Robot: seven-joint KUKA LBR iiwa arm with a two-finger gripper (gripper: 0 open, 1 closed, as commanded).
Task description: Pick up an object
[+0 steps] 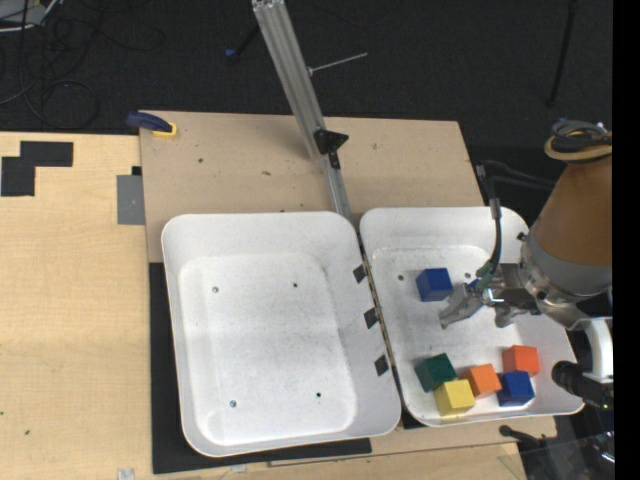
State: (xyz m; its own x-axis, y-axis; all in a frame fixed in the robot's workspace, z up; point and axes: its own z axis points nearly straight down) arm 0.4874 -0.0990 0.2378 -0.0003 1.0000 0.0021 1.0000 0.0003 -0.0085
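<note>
Nearest the lens, along the front wall of the right-hand shallow white plastic bin (440,230), sits a loose cluster of small cubes: a dark green cube (435,370) with a yellow cube (455,395) touching its front corner, an orange cube (484,378) just beside that, a second blue cube (516,388) at the front right and a red-orange cube (522,359) behind it. They lie bunched together, which would leave the fingers little room to slide down around any one of them.

A lone blue cube (434,284) stands apart, further back in the same bin, with bare floor on all sides. That isolation makes it the likeliest target, in my judgement. The end effector (468,306) hangs just right of and in front of it, tilted in from the grey and orange arm (575,233). Its metal fingers appear spread, with nothing between them; the blue cube rests on the bin floor, near the fingertips but seemingly not touched.

Left of the divider, the other white bin (190,258) rests on the wooden bench (240,158).
</note>
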